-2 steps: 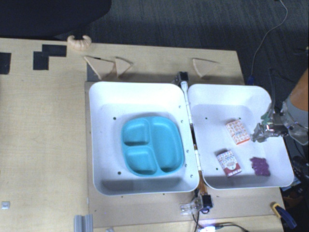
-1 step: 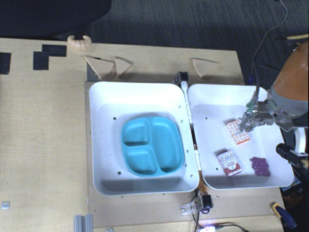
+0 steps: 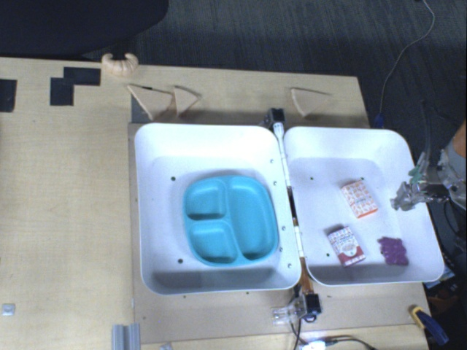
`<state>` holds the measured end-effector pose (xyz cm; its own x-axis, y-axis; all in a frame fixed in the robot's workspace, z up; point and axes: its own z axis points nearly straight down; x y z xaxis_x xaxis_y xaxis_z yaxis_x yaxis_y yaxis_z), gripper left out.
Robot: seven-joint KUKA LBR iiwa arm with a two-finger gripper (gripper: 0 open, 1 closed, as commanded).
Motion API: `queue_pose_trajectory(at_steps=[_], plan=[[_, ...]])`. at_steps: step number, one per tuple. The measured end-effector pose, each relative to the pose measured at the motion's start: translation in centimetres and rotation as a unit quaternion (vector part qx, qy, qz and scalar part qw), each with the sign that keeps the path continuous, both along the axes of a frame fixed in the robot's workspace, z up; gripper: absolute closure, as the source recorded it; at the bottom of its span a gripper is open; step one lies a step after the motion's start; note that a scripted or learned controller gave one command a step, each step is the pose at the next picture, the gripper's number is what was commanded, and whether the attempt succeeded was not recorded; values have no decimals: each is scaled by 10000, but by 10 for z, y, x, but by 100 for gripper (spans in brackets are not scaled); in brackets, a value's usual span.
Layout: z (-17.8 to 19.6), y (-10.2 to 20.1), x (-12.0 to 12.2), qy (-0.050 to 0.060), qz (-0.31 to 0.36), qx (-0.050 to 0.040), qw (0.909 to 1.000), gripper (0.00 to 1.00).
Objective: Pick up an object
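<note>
In the camera view, the gripper (image 3: 413, 192) hung at the right rim of the right bin (image 3: 321, 141). It was small and blurry there, so nobody could tell if it was open or closed. Nothing showed in its grip.

Three things lay in that bin, all to the gripper's left. The far box (image 3: 359, 198) was the closest, just left of the gripper and about level with it. The near box (image 3: 346, 245) was farther left and lower down. A purple clump (image 3: 393, 250) sat just below the gripper, near the bin's right wall.

Both boxes looked small, light and stiff, like cardboard, and they lay flat. Grabbing one across its short sides would likely work best. The purple clump looked soft and squishy, so it might be pinched from the top. The left bin (image 3: 157, 195) held a blue tray (image 3: 230, 219), well apart from the gripper.
</note>
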<state>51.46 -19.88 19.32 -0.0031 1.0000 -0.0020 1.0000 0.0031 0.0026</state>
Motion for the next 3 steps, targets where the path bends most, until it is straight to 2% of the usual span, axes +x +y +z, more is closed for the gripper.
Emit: queue_pose_trajectory(at_steps=[1,2,3], plan=[[32,97,21,-6,14,15,10000,100],[-17,-8,21,6,-2,0,10000,100],[25,32,135,-18,20,6,10000,100]])
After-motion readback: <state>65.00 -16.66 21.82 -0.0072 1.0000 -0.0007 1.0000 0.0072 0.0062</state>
